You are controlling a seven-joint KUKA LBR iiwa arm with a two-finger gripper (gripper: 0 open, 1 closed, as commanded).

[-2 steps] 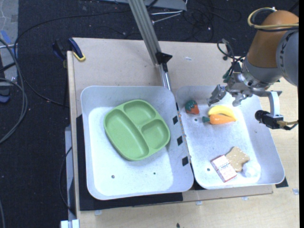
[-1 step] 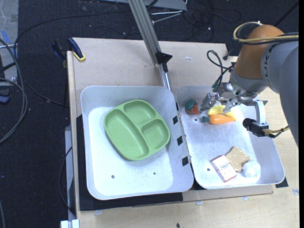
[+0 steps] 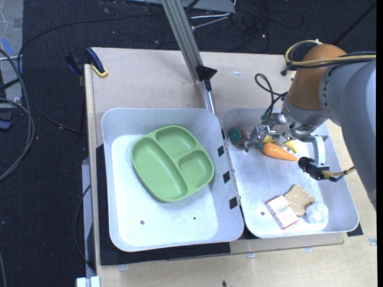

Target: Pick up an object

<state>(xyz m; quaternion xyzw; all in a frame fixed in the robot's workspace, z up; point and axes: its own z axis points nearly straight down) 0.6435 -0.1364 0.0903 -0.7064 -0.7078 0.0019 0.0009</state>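
Two white bins [image 3: 119, 220], one green divided plate [image 3: 172, 162], one carrot [image 3: 279, 152], one cracker [image 3: 298, 200].

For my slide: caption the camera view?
Arm's claw low in the right bin beside an orange carrot.

Even, fairly bright overhead light; the two shallow white plastic bins [image 3: 179, 232] read pale grey-blue without blown highlights, while the dark carpeted floor [image 3: 42, 160] around the bench falls nearly black. Soft short shadow under the green three-compartment plastic plate [image 3: 172, 162]. Resolution low and slightly grainy; small items in the right bin lack fine detail.
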